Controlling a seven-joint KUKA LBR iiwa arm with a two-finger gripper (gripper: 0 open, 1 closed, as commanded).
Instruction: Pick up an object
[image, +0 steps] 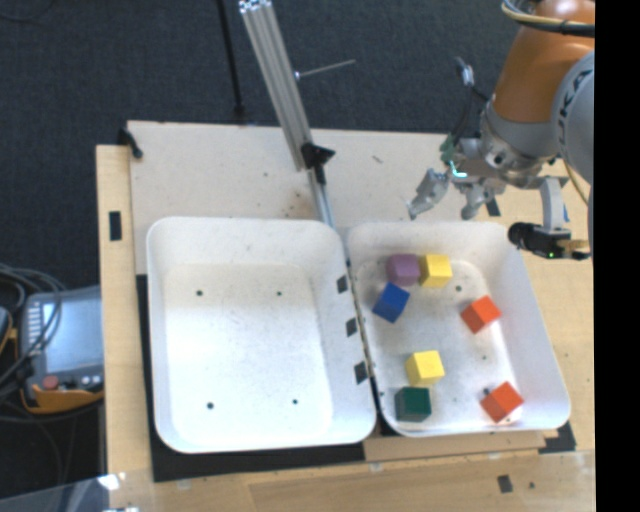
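The right bin (530, 300) holds several small cubes. A purple cube (403, 267) touches a yellow cube (436, 270) near the bin's back wall. Just below them lies a blue cube (391, 301), with an orange cube (480, 314) to the right. Lower down are a second yellow cube (425, 367), a green cube (412, 403) and another orange cube (501, 401). My gripper (452, 199) hangs above the back rim of the right bin, open, its fingers (428, 192) spread with nothing between them.
The left bin (250, 330) sits beside the right one. A slanted metal pole (285, 95) rises from between the bins at the back. The arm's grey and orange body (540, 80) fills the upper right. A screen device (60, 340) sits off the bench's left.
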